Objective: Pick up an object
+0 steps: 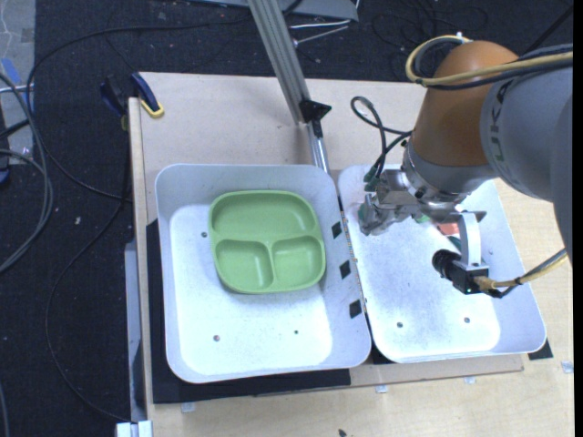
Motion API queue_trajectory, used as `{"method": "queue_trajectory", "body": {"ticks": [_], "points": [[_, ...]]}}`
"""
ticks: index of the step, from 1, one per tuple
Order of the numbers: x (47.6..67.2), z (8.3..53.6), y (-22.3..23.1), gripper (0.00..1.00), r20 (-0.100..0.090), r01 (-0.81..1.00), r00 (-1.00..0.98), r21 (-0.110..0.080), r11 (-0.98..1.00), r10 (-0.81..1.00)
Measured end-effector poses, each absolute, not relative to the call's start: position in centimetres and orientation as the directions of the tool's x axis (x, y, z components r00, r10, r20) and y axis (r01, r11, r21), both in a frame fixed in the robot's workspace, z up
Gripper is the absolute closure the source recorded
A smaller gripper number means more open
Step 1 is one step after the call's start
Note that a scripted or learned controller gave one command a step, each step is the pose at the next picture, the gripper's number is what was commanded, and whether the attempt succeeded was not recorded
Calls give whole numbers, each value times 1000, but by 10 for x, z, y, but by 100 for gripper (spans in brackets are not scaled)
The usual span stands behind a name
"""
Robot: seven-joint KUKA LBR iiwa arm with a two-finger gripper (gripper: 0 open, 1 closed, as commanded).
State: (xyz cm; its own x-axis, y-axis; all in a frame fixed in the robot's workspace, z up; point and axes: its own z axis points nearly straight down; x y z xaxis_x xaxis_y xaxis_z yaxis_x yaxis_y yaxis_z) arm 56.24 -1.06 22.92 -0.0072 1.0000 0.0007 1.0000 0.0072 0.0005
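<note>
The pale green, three-compartment plastic plate (268, 242) lies flat in the left white bin (182, 335); it looks light, stiff and slick, best pinched at its raised rim. The gripper (372, 215) hangs over the right bin (510, 330); its state I cannot tell.

The arm (533, 126) carries dark letters on its grey casing, near the orange band; they look like "UK", cut off partway. Nothing else bears readable text.

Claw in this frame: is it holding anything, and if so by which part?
It cannot be told. The claw hangs over the far left corner of the right bin, with the arm's wrist hiding it from above. The green plate lies untouched in the left bin.
</note>
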Motion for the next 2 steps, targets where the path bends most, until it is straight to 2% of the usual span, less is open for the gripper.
{"method": "queue_trajectory", "body": {"ticks": [1,2], "points": [[584,220,42,100,1,1000,-8,1,8,1000],[596,235,90,100,2,1000,-8,3,8,1000]]}}
